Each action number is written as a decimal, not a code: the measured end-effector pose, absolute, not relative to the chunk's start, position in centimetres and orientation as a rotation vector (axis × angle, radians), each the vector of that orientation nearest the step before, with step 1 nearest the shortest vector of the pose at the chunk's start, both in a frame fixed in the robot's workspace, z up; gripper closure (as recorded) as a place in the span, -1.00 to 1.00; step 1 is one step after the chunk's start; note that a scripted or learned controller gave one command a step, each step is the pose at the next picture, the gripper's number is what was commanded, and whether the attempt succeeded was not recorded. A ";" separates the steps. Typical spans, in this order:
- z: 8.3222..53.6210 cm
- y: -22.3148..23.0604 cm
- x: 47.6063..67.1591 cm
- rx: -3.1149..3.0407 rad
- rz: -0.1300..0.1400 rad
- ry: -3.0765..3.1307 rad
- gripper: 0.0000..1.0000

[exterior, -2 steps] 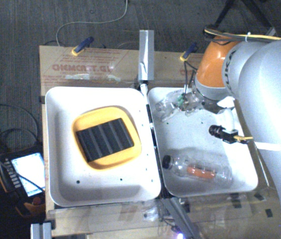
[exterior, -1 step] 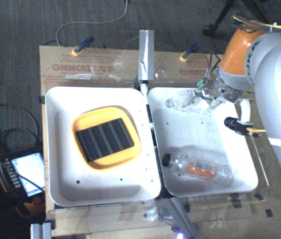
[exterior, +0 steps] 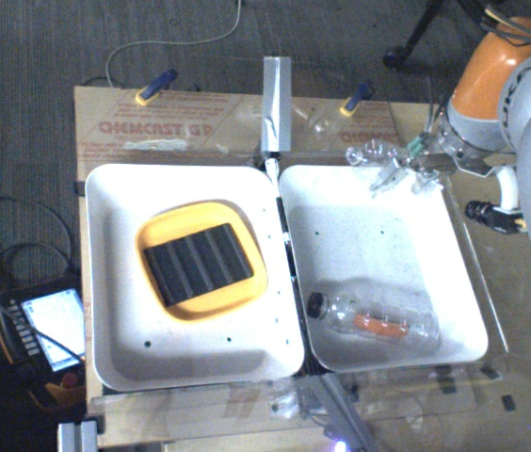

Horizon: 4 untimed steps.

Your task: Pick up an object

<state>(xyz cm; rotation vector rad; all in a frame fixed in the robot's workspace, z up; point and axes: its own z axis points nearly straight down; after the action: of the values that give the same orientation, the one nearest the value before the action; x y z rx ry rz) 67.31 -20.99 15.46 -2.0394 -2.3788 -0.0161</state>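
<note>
A clear plastic bottle [exterior: 374,317] lies on its side in the right bin [exterior: 378,224], in the part of the bin nearest to the camera, close to the front wall. Its long axis runs almost left to right in the view, tilted slightly so that the right end is a bit lower. The dark cap [exterior: 316,304] points to the left, toward the wall between the two bins, and the base points to the right. Inside the bottle there is something orange [exterior: 381,324], but it is too small to tell what it is. The gripper [exterior: 393,166] is well apart from the bottle, over the far right corner of the same bin, near the back rim; nothing is seen between its fingers, and the view does not let me tell if they are open or closed. The grey arm with the orange band [exterior: 491,73] comes in from the right side. In the left bin [exterior: 115,281] rests a yellow tray-like object [exterior: 204,258] with a black ribbed insert [exterior: 198,263], set a little diagonally near the middle of that bin.
</note>
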 end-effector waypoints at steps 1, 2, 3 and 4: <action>19.6 -20.5 56.5 -2.195 0.001 -2.247 -1.00; 9.4 -18.6 60.2 -1.938 0.002 -2.475 -1.00; 9.4 -18.6 60.2 -1.938 0.002 -2.474 -1.00; 10.3 -18.5 60.3 -1.936 0.000 -2.475 1.00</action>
<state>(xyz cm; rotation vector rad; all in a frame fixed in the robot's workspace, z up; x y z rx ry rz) 60.27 -18.50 10.31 -1.9364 -2.4752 -0.0003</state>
